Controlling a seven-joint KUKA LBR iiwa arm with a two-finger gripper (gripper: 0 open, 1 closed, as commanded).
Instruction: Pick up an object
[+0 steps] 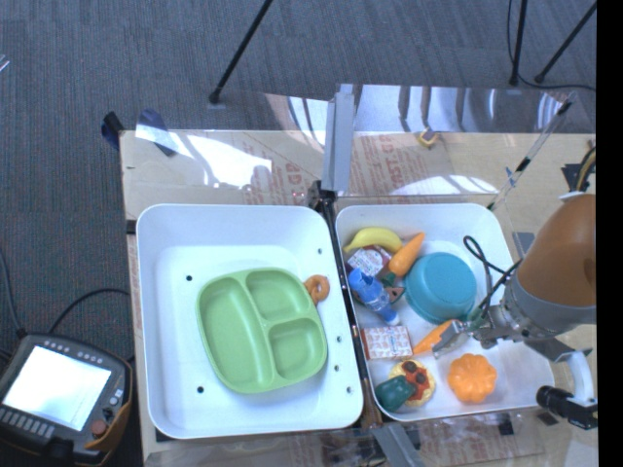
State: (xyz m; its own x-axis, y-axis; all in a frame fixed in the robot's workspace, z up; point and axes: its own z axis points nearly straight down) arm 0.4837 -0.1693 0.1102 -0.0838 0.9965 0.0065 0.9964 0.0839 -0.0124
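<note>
My gripper (461, 336) hangs low in the right bin (506, 224), just in front of the blue bowl (442, 286) and behind the orange pumpkin (471, 377). A small orange carrot piece (431, 340) lies right at the gripper's left tip; whether it is gripped or only touched I cannot tell. Further left in this bin are a banana (374, 237), a larger carrot (407, 253), a blue bottle (371, 294), a red-and-white packet (368, 260), a cracker square (386, 341) and a small tart (416, 378) beside a green toy (394, 393).
The left bin (161, 358) holds a green divided plate (261, 329) with a small brown donut (316, 287) at its right rim. A metal post (338, 144) stands behind the wall between the bins. A teach pendant (58, 392) lies on the floor at the left.
</note>
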